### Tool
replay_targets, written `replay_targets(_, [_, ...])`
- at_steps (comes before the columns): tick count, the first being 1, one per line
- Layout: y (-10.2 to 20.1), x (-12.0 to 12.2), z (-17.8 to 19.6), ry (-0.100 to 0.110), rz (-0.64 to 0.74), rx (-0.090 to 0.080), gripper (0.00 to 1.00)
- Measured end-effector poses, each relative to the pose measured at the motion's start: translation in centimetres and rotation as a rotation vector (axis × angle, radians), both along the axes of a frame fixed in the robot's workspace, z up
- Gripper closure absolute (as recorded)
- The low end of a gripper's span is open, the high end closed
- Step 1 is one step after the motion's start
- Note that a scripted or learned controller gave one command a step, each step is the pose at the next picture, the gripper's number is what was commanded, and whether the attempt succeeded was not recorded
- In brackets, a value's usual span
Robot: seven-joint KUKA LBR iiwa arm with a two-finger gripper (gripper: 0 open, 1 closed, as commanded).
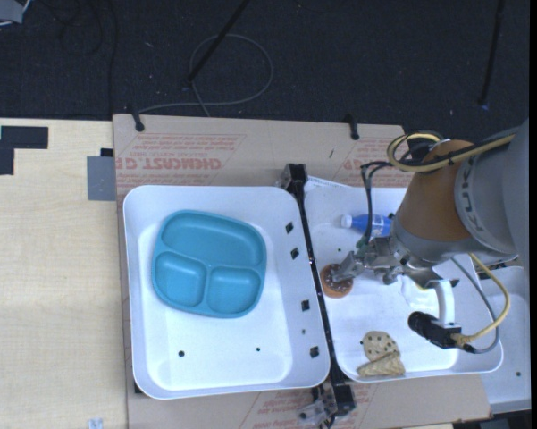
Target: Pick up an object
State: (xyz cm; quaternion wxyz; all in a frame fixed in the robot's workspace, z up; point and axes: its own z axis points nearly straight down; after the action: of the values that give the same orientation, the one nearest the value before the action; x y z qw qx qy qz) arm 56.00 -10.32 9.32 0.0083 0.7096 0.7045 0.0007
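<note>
My gripper [341, 277] reaches from the right into the right bin [366, 329], low over its left part. A small brown round object [333, 287] lies right under the fingertips, close to the divider between the bins. A clear bottle with a blue body [368, 224] lies at the back of the right bin, partly hidden by the arm. Two tan cookie-like pieces with dark spots [380, 356] rest near the front edge of that bin.
The left bin [161, 347] holds a blue three-compartment plate [208, 263]. A black divider [309, 275] separates the bins. Black and yellow cables [447, 329] hang from the arm over the right bin. Cardboard lies under both bins.
</note>
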Motion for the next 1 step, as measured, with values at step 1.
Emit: replay_targets(1, [0.41,0.09,1.11,-0.001,-0.002,0.011,1.0])
